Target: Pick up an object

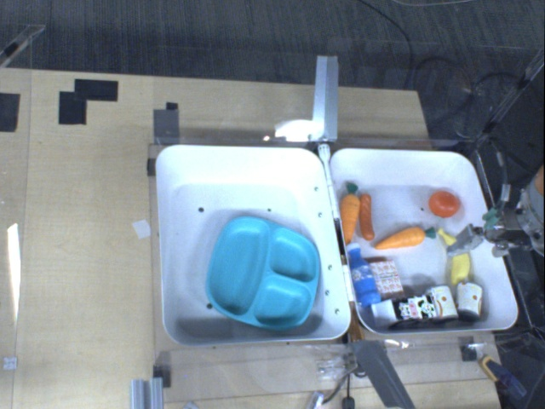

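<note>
The end effector (477, 235) hangs low over the right edge of the right bin (400, 167), reaching in from the side with only its wrist end in frame; whether it is released or clenched cannot be told, as the tip is small and blurred. Nothing can be seen grasped in it.

Just below the end effector lies a small yellow banana-like toy (460, 268), and this looks the likeliest thing to pick. It seems light, stiff plastic with a smooth, somewhat slippery skin, so a hold across its narrow middle would probably serve best. Just above and to the inside sits a round orange-red toy (444, 203), which would likely roll if nudged. Further inward lies an orange carrot (401, 239) set at a slant, and beyond it two more upright carrots (357, 216) against the bin's far wall. Below the end effector, along the near rim, stand a small white cup (469, 298) and a black-and-white carton (423, 307), with a blue bottle (362, 277) further in.

Well away, in the left bin (179, 228), rests a blue divided tray (264, 271). The arm appears poised near the rim, so the descent risks clipping the bin wall.
</note>
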{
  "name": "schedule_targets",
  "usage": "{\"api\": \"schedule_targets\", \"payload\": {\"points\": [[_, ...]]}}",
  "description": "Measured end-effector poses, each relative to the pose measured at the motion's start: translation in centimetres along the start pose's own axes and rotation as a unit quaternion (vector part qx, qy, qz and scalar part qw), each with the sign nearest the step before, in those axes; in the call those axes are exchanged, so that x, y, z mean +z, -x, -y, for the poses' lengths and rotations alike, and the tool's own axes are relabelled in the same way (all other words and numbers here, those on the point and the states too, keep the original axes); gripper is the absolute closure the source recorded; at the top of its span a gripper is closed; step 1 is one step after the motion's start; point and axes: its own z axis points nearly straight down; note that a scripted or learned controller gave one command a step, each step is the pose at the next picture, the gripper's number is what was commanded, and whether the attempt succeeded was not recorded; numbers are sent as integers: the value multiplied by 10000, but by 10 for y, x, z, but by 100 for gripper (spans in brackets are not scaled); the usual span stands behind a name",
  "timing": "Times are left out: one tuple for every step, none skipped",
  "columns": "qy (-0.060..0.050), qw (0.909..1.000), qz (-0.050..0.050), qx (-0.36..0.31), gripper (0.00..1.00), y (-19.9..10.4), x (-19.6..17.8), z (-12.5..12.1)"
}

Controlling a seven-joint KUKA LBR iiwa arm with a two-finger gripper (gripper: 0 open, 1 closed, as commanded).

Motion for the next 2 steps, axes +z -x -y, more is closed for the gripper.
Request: {"api": "schedule_targets", "payload": {"points": [[42,9929,14,-1189,0,5,105,-24],[74,9928,16,-1196,100,3,93,-26]]}}
